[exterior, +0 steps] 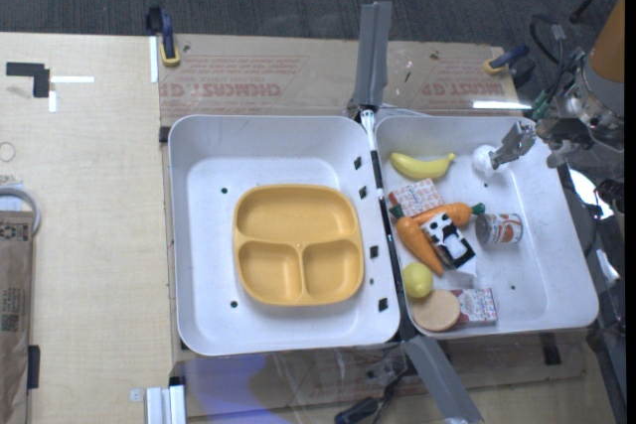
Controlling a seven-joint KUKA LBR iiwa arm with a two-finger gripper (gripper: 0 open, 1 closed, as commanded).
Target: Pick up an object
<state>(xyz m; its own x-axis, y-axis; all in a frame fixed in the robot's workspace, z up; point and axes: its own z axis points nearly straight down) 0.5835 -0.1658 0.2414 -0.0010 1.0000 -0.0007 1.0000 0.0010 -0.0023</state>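
Gripper hangs over right bin near a white ball; can't tell jaws' state. Banana, carrots, can sit crowded, so a grab could slip w/ neighbors bumped.

Lying across a pale wooden bench: a sheet of printed cardboard at the far side, two shallow white bins touching side by side, left bin and right bin, and a brown paper bag sitting at the left edge
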